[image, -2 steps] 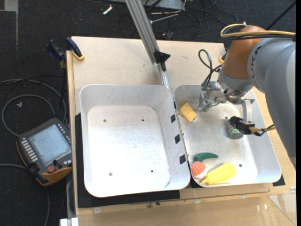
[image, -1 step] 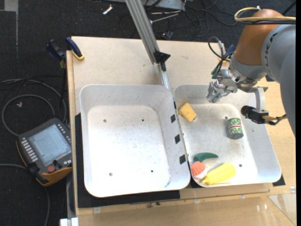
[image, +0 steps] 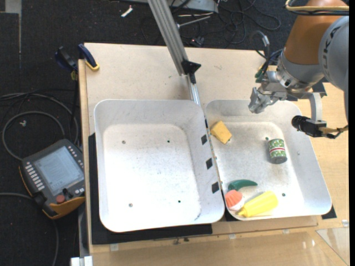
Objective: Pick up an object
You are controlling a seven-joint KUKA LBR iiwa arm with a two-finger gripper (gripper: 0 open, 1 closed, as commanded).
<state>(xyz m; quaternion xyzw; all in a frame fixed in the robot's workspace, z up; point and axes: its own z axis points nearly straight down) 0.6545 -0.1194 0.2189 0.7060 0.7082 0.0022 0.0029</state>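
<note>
The gripper [image: 258, 104] hangs over the far edge of the right bin [image: 310, 165], near that bin's far rim, on the grey arm [image: 310, 43] that reaches in from the right. Whether it is spread or pressed together cannot be told from this slant; nothing shows between its tips.

All the objects lie in the right bin, nearer than the gripper. A yellow sponge block [image: 221, 132] sits by the bin's left wall, to the left of the gripper and a little nearer. A small green can [image: 277, 150] lies on its side toward the middle right of the bin, nearer than the gripper and slightly right of it. Well apart from the gripper, at the near left corner, a cluster sits together: a dark green piece [image: 242, 184], an orange and white item [image: 234, 199] touching it, and a yellow plastic object [image: 259, 204] lying just beside these along the near rim.

The left bin [image: 111, 121] stands beside the right one, their walls meeting
</note>
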